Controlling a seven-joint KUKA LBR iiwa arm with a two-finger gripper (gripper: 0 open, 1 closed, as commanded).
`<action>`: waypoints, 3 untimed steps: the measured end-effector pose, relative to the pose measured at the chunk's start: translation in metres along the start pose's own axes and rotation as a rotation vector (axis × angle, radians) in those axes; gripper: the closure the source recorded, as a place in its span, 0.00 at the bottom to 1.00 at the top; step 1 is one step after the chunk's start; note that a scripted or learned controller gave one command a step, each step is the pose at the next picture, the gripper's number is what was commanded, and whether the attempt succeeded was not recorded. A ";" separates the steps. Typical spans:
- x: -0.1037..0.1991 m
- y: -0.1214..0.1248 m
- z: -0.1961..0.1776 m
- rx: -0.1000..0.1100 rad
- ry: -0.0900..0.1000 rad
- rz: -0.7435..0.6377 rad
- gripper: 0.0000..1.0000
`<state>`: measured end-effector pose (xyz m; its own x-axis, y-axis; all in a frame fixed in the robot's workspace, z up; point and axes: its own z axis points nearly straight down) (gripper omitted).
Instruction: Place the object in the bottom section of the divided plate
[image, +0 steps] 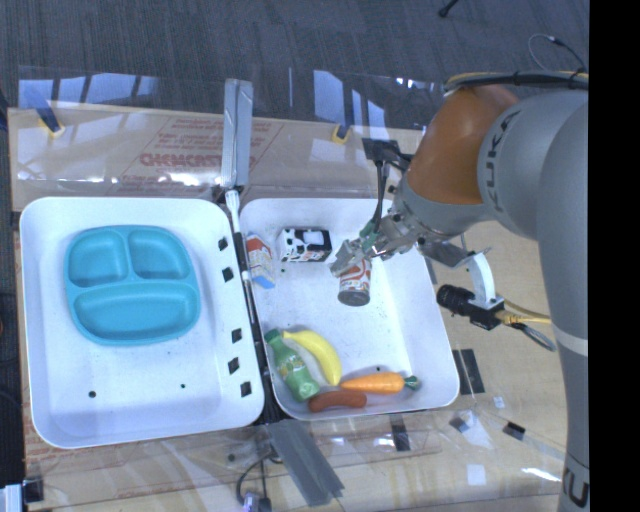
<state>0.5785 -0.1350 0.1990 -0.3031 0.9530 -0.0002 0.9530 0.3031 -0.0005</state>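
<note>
Can lifted over the right bin

I see my hand (362, 252) clenched on the small can (354, 284), raised clear of the other items so it can cross to the blue divided plate (130, 283) in the left bin (40, 400).

Grey arm (545, 160), orange band (455, 140)

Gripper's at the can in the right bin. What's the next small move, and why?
Probably lift straight up: the gripper sits on top of the can, and the blue divided plate lies in the left bin, across the bins' walls.
</note>
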 end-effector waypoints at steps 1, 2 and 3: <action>0.077 0.016 -0.009 0.004 0.002 0.074 1.00; 0.132 0.031 -0.004 0.004 0.002 0.021 1.00; 0.192 0.060 0.000 0.002 0.001 -0.016 1.00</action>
<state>0.5776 0.0658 0.1990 -0.3180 0.9481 0.0005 0.9481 0.3180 -0.0022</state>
